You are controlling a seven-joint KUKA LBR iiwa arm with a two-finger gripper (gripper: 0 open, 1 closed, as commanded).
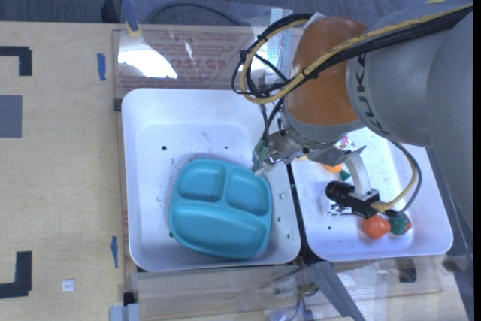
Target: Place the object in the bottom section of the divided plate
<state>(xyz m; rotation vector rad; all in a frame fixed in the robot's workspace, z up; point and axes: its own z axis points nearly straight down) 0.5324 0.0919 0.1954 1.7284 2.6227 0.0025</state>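
Pincer [267,155] low over the wall between the two bins, just off the far right rim of the divided plate [222,213]; spread or pressed together, cannot tell, tucked under the wrist and the orange band [323,79]. At its tip a greenish bit [260,154], too small to name; pinched or not, cannot tell. Plate teal, flat in the left bin [150,131], toward that bin's near edge and close to its right wall, two small sections on the far side and one wide section nearest the near edge. In the right bin [432,225], near its near right corner, an orange piece [374,226] touching a green piece [399,222], both well apart from the plate. Black lettering on the grey arm [421,79], only "KU" readable. Behind the left bin's far edge a clear sheet [188,60] with reddish print, too faint to read. Blue tape [101,65] on the bench [52,184].
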